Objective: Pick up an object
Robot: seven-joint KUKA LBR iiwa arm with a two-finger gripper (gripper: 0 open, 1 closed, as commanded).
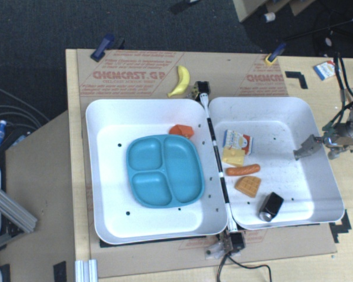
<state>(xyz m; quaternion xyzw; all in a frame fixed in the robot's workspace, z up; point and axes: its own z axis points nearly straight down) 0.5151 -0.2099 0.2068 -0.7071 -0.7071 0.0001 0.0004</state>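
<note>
The right bin holds a small white carton with blue and red print, a yellow cheese wedge, an orange sausage, a tan waffle-like square and a black block. My gripper reaches in over the right side of this bin, pointing left. It is well to the right of the food items and above the black block. I see nothing held in it.
The left bin holds a blue divided plate and a small orange piece near its back right corner. A yellow banana lies on the bench behind the bins. Blue clips sit at the board's back corners.
</note>
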